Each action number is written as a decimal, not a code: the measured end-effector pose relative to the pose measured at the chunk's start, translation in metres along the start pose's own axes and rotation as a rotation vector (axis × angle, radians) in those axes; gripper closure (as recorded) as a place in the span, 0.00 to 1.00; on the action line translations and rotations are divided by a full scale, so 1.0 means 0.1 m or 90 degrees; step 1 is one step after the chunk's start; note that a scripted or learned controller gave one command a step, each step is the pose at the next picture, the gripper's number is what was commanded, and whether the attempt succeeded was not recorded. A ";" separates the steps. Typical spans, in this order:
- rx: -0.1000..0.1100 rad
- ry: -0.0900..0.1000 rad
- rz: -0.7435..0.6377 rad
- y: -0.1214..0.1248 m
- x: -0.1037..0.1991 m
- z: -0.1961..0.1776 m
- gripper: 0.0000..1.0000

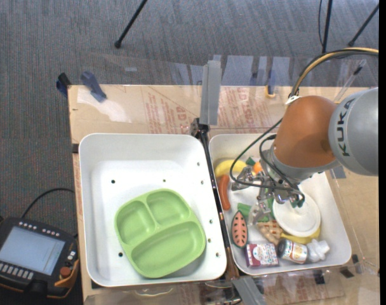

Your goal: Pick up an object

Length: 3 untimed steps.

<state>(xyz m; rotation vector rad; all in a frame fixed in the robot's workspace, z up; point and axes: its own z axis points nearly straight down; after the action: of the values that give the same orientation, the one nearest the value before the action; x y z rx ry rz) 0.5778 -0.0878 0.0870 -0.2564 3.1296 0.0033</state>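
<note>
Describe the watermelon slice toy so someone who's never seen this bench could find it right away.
Look at the right bin of the two white ones, the one crowded with toy food. Along its left wall, towards the near end, lies the watermelon slice. It is the only red wedge with dark seeds and a green rind, below the longer orange-red sausage.

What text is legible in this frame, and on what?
"KUKA" on the grey arm, reading vertically along the link.
Red printing on the cardboard sheet behind the bins: seen reversed and too faint to read.
Small red-and-white carton in the right bin: label print too small to read.
Small bottle beside it: label too blurred to read.
Pendant screen at lower left: nothing legible.
</note>
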 end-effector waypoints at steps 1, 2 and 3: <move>0.001 -0.002 0.072 -0.21 0.88 -0.01 0.00; 0.002 -0.007 0.064 0.20 0.93 -0.02 0.00; 0.001 0.001 0.091 -0.56 0.60 0.00 0.00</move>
<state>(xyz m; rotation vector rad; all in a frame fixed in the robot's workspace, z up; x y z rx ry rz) 0.5281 -0.1532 0.0867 -0.0325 3.1407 0.0008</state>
